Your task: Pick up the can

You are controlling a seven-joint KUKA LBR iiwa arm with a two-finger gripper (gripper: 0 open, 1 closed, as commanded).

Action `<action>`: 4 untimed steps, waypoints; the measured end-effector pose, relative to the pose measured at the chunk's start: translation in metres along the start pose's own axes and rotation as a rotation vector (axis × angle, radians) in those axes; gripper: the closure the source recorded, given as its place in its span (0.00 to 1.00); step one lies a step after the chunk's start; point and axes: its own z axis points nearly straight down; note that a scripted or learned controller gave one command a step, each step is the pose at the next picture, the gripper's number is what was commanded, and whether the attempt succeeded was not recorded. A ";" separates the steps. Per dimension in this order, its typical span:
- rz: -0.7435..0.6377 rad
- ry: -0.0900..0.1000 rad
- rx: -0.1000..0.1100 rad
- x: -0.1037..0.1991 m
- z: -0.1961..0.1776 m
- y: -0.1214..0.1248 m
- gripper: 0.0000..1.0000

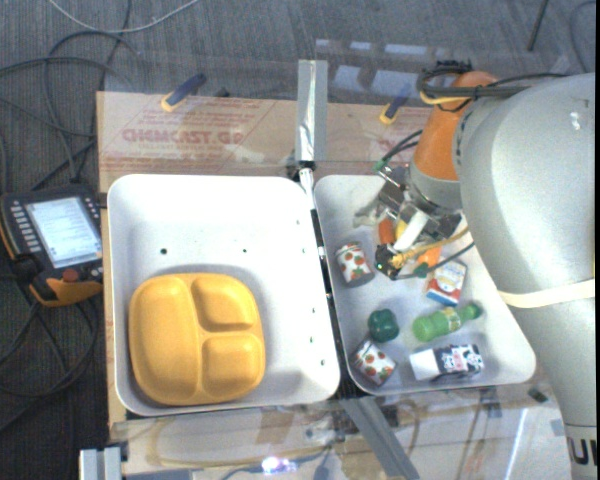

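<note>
Over right bin's (338, 213) far half, gripper (398, 243), grip state unclear, can (446, 283) just beside

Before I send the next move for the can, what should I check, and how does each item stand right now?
1. Gripper over the right bin: ok.
2. Can singled out: cannot tell. Two white red-spotted containers look can-like, the near spotted container beside the gripper and the front spotted container.
3. Anything already held: cannot tell; the gripper tip is cluttered.
4. Room around the gripper: not ok. The carton and green bottle lie close by.
5. Left bin, holding the yellow tray, away from the arm: ok.
</note>
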 end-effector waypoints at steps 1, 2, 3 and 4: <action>-0.001 -0.009 0.002 -0.002 -0.008 0.000 1.00; 0.044 -0.001 0.001 -0.048 0.000 -0.010 1.00; -0.055 -0.010 0.011 0.041 -0.092 -0.009 1.00; -0.054 -0.011 0.010 0.041 -0.092 -0.008 0.00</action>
